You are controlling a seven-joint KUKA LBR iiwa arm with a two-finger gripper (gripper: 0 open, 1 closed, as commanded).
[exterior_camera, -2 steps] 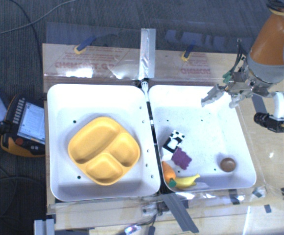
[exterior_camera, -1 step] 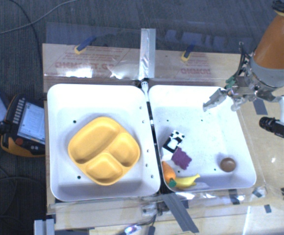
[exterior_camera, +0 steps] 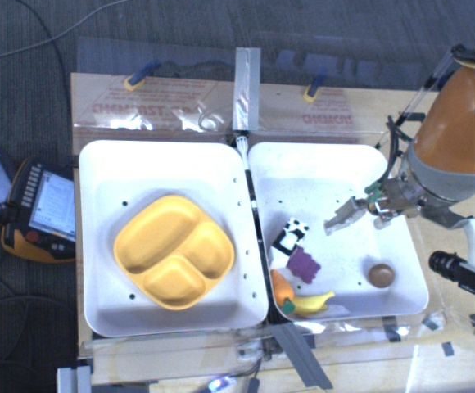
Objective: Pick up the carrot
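Observation:
The carrot (exterior_camera: 281, 286) is a small orange piece lying at the front left corner of the right bin (exterior_camera: 336, 166), touching a yellow banana (exterior_camera: 309, 303). My gripper (exterior_camera: 341, 215) hangs over the middle of the right bin, up and to the right of the carrot and well apart from it. Nothing shows between its fingers.
A purple toy (exterior_camera: 304, 264) and a black-and-white object (exterior_camera: 290, 237) lie just above the carrot. A brown round object (exterior_camera: 380, 275) sits at the right bin's front right. The left bin (exterior_camera: 106, 170) holds a yellow divided plate (exterior_camera: 174, 250). A pendant (exterior_camera: 41, 211) lies off the bench's left.

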